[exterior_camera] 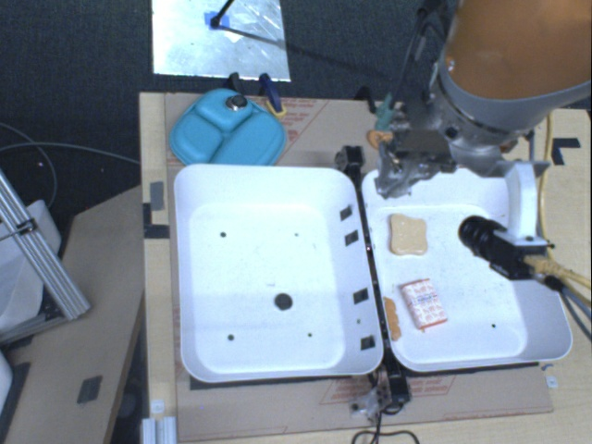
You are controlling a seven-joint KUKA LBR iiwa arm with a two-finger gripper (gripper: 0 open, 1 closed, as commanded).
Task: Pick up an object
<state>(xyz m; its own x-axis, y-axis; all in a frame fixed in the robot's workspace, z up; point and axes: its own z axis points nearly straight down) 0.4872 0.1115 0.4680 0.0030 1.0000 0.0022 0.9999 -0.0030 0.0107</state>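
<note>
In the right bin point(541, 340) a tan bread-like slice point(408, 235) lies flat near the middle. A red-and-white packet point(424, 303) rests in front of it, toward the bin's near side. A thin brown piece point(391, 319) leans along that bin's left wall. My gripper point(396, 179) hangs over the back left corner of the right bin, a little behind the bread slice and apart from it. Nothing shows held in it. The arm's grey and orange body covers the bin's back right.
The left bin point(199, 248) holds a small dark disc point(283, 302). Behind it on the bench sits a blue lidded container point(228, 129). A shiny metal plate point(220, 21) lies on the floor farther back. Metal framing point(32, 257) stands at far left.
</note>
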